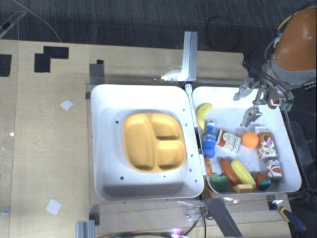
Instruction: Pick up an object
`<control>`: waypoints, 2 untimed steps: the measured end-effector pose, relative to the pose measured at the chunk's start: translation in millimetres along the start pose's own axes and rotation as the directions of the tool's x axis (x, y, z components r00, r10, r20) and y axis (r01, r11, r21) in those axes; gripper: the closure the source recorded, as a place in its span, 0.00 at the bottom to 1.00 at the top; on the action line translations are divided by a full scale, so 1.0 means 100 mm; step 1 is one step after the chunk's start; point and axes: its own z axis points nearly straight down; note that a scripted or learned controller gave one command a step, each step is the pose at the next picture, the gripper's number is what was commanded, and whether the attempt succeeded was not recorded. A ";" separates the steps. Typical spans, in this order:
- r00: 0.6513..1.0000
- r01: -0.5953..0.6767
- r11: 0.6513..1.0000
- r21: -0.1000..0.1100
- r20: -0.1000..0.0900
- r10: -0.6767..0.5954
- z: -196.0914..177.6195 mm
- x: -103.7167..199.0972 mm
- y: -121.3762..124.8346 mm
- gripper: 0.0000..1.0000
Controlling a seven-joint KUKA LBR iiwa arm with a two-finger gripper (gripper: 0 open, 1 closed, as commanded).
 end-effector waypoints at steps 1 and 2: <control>0.999 -0.035 0.999 0.001 0.007 0.035 1.23 0.63 0.31 0.00; 0.966 -0.258 0.966 0.002 0.009 0.258 1.25 0.54 0.40 0.00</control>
